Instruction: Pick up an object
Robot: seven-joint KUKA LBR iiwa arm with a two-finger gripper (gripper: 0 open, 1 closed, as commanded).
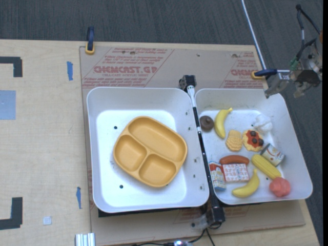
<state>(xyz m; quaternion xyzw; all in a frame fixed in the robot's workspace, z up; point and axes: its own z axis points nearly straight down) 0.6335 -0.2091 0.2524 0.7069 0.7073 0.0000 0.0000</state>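
Pincer [272,88] (open or closed, hard to tell) above the smooth white bin [294,137] of glossy toy food.

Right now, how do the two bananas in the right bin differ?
The upper banana lies near the bin's far left side, running nearly lengthwise up the view; the lower banana lies near the front, running more crosswise. The upper banana sits beside a brown doughnut; the lower banana sits below a small printed box. Both are yellow, curved toys in the right bin.
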